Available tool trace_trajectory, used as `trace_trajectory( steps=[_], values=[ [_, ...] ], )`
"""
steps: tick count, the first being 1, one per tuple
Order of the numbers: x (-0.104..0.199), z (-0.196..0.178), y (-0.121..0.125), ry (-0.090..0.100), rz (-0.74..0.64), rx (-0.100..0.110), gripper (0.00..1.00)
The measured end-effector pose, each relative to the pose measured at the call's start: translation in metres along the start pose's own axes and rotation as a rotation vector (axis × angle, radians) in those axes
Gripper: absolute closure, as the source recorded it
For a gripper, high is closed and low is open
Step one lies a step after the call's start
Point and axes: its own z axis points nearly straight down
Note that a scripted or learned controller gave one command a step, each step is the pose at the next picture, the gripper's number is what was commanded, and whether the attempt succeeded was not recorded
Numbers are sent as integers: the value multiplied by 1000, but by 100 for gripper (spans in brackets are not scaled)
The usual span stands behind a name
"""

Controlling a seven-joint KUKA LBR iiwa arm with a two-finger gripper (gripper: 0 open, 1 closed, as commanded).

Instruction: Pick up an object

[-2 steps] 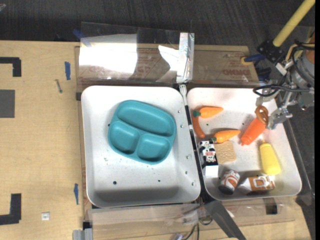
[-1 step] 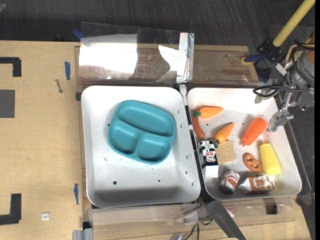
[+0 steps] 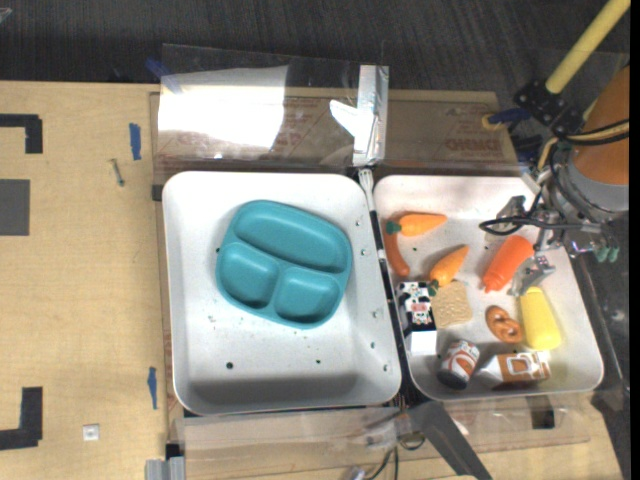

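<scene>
The right bin point(image 3: 585, 368) holds several toy foods. An orange carrot point(image 3: 418, 224) lies at its back left, with a second carrot point(image 3: 449, 263) and a third orange piece point(image 3: 395, 255) near the dividing wall. An orange bottle-shaped piece point(image 3: 505, 260) stands right of centre, and a yellow piece point(image 3: 540, 318) lies in front of it. A pretzel point(image 3: 502, 321), a tan cracker point(image 3: 453, 304), a cow-print carton point(image 3: 416, 304), a small can point(image 3: 460, 360) and a small box point(image 3: 524, 367) fill the front. My gripper point(image 3: 533, 255) hangs low just right of the orange bottle-shaped piece, above the yellow piece.
The left bin point(image 3: 190, 348) bears a teal divided plate point(image 3: 284, 262). The arm's grey wrist and orange band point(image 3: 608, 143) come in over the right bin's back right corner. A clear plastic sheet point(image 3: 270, 113) lies behind the bins.
</scene>
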Motion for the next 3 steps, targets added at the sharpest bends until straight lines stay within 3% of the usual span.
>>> trace_trajectory(
  steps=[1, 3],
  values=[
    [0, 74, 26, -13, 120, 5, 0],
    [52, 67, 62, -7, 84, 3, 0]
  ],
)
